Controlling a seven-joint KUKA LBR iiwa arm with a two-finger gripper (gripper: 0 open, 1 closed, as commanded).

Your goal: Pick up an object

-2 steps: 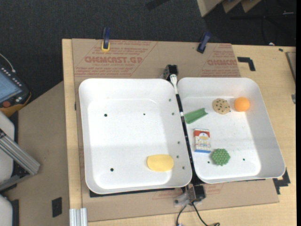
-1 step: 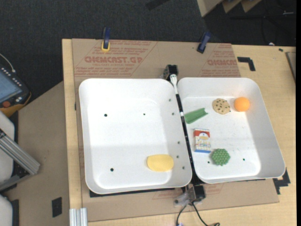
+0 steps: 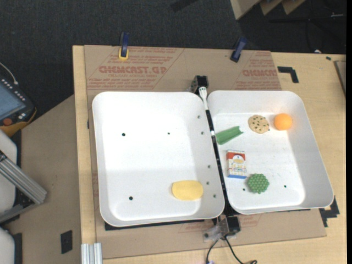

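Gripper state: we cannot tell whether it is released or clenched, so we count nothing as grasped.

All places are given from the black seam (image 3: 212,142) between the two bins. On the arm's side of the seam, in the arm-side bin (image 3: 316,147):
- the green wedge (image 3: 228,135) touches the seam;
- the small carton (image 3: 236,164) lies just beside it;
- the green knobbly lump (image 3: 257,182) sits near the carton;
- the cookie (image 3: 258,124) and the orange ball (image 3: 282,121) lie farther off, close together.

Across the seam, the yellow disc (image 3: 187,190) lies in the far bin (image 3: 99,147).

Likely faults (our judgement): a descent on the wedge may strike the seam, the ball may roll away, and the flat disc may slip from the grasp.
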